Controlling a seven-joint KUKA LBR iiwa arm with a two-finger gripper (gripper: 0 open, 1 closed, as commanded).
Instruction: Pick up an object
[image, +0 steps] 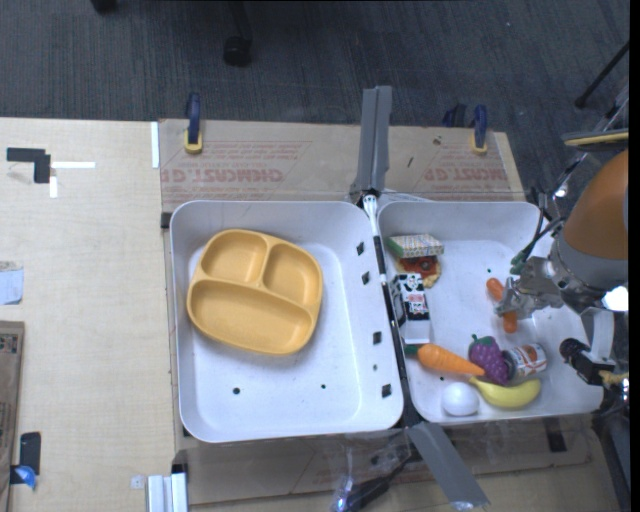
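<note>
Progress looks early: nothing is lifted. Yellow divided plate fills the left bin; the toys lie in the right bin, banana, carrot, grapes, at five o'clock. Gripper hovers at three o'clock beside an orange piece; whether its fingers are spread, I cannot tell.

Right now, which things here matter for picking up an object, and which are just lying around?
For the job: gripper, small orange piece beside it, carrot, grapes, banana, white egg, right bin.

Lying about: yellow divided plate, left bin, blue clamps.
</note>
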